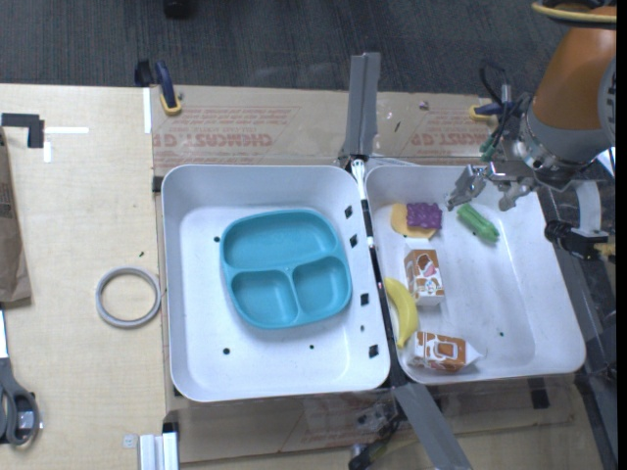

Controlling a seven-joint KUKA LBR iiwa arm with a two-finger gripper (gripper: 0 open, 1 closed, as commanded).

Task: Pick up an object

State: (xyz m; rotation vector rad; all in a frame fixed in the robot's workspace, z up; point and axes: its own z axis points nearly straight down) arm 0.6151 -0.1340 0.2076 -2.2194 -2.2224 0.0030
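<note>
My gripper (484,198) hangs over the back of the right bin (549,292), its two fingers spread open. A green pod-shaped object (479,222) lies on the bin floor just in front of and below the fingertips, not gripped. Further left in the same bin lie a purple block on a yellow piece (421,217), a small brown-and-white carton (424,274), a banana (400,309) and a wrapped packet (443,352).
The left bin (186,292) holds a blue divided plate (286,267). A grey divider post (362,106) stands between the bins at the back. On the bench to the left lie a grey ring (128,296) and scissors (16,409).
</note>
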